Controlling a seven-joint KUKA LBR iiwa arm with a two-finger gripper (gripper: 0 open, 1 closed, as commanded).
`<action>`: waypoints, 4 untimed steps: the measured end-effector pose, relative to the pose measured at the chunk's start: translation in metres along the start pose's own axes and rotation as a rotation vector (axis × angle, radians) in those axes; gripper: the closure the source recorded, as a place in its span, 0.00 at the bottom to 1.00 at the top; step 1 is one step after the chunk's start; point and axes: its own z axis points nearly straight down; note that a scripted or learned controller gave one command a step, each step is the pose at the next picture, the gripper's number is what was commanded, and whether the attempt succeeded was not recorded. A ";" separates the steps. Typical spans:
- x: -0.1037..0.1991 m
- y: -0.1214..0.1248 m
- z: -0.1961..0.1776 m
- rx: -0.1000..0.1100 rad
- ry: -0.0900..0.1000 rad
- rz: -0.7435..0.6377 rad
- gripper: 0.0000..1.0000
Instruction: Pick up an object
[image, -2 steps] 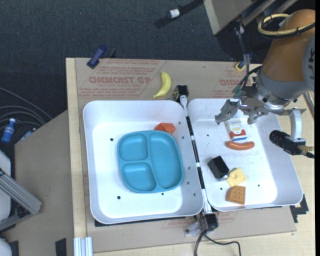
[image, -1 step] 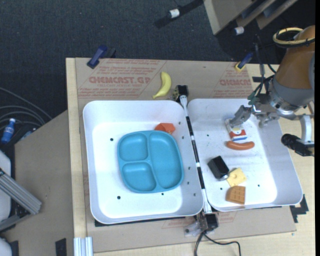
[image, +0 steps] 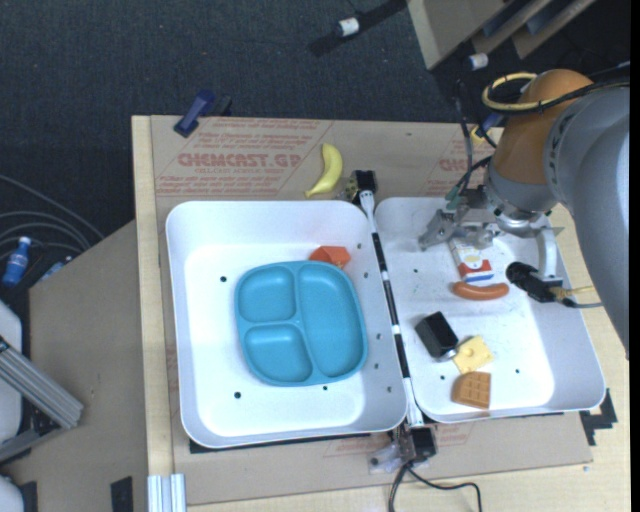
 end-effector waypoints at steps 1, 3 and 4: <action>-0.008 0.010 0.001 0.002 0.000 0.000 0.00; -0.016 0.011 -0.011 -0.003 -0.006 -0.001 1.00; -0.016 0.011 -0.011 -0.003 -0.006 -0.001 0.00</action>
